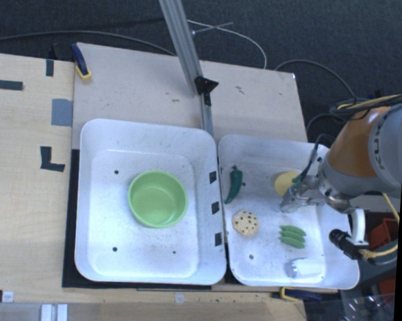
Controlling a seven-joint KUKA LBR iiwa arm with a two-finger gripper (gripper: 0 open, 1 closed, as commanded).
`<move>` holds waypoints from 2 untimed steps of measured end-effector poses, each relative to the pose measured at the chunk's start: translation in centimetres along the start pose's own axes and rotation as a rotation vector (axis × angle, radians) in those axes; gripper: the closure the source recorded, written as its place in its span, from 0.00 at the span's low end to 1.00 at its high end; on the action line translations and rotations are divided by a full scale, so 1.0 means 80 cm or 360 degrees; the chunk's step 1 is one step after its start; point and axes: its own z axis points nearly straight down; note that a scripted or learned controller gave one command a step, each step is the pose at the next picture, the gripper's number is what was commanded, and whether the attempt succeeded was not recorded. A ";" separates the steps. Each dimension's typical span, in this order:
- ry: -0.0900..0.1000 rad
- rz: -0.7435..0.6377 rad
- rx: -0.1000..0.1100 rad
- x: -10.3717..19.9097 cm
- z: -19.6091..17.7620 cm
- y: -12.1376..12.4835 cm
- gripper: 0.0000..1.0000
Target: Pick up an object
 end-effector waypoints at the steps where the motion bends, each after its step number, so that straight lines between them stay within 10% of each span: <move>1: -0.0002 0.0001 -0.0011 0.004 -0.078 0.004 1.00; 2: -0.0002 0.0001 -0.0010 0.003 -0.132 0.008 1.00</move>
